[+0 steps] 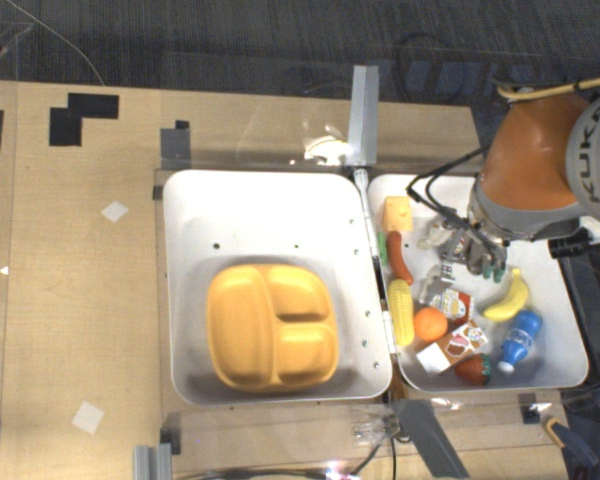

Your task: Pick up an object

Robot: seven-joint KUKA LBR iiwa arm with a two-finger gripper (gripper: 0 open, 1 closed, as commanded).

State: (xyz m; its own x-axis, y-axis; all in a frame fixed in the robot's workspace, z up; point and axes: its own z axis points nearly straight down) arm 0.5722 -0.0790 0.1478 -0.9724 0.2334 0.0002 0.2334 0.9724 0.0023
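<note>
- Hand [467, 255] hangs over your right bin [570, 363]; whether it is parted you cannot tell.
- Banana [508, 298] sits just beside it, orange [430, 324] and blue bottle [517, 341] nearby.

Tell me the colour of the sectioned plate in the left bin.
The plate is yellow, seen in the camera view.

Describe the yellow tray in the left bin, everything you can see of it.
The yellow tray is a rounded-square dish of plastic look, moulded into compartments: one large on its left, two smaller on its right, split by raised ridges. It lies flat, open side up, on the floor of the left bin, toward the near edge. Nothing lies in it or touches it apart from the bin.
</note>
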